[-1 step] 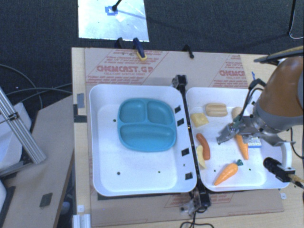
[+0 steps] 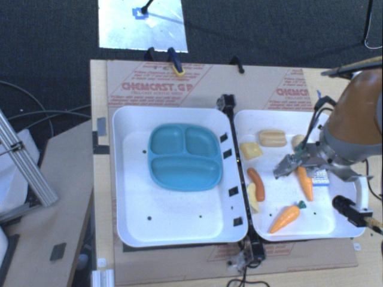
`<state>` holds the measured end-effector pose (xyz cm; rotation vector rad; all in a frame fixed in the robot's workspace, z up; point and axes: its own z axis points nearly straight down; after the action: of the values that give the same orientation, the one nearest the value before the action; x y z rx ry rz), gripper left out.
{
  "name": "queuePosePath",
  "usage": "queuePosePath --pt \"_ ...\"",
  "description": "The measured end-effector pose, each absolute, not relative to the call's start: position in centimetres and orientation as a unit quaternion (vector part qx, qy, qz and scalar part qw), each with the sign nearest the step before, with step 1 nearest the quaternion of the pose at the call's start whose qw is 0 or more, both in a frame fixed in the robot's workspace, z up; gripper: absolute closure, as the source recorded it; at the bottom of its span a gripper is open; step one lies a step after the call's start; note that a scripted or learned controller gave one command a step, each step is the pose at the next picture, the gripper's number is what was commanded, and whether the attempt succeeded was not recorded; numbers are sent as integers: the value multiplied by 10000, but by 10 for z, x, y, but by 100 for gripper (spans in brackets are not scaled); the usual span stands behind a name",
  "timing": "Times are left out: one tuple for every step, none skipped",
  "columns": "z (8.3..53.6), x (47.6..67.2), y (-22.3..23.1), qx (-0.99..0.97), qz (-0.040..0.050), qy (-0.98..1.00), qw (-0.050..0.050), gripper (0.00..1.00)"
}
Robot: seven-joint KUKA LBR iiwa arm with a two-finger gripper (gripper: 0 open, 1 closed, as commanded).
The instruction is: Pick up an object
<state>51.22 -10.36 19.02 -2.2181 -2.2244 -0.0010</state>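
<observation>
- The end effector (image 2: 287,166) hangs low over the right bin (image 2: 341,229), its dark fingers pointing toward the view's left; whether they are apart or together cannot be told, and nothing shows between them.
- Just beside it lies an orange toy carrot (image 2: 306,183), long and tapered, its length running up and down the view, partly under the wrist.
- A second toy carrot (image 2: 286,217) with a small green top lies at a slant nearer the bin's front edge, apart from the first.
- A red-orange toy sausage (image 2: 256,183) lies near the bin's left wall, with a pale yellow piece (image 2: 254,202) beside its lower end.
- A tan bread-like roll (image 2: 272,137) and a yellow wedge like cheese (image 2: 251,150) sit toward the back of the bin; a small blue-and-white box (image 2: 320,178) shows under the arm.
- The left bin (image 2: 128,220) holds a teal divided plate (image 2: 184,158) with three compartments.
- Both bins rest on a printed cardboard sheet (image 2: 161,82) covering the bench (image 2: 99,88); black clips line the divide between the bins.
- Beyond lies dark carpet (image 2: 48,23) with a shiny metal square (image 2: 142,17), and cables trail at the left.
</observation>
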Motion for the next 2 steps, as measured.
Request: queuePosePath --pt "142 504 -108 -7070 11 -7072 21 0" --pt "90 504 -108 -7069 3 -7073 10 0"
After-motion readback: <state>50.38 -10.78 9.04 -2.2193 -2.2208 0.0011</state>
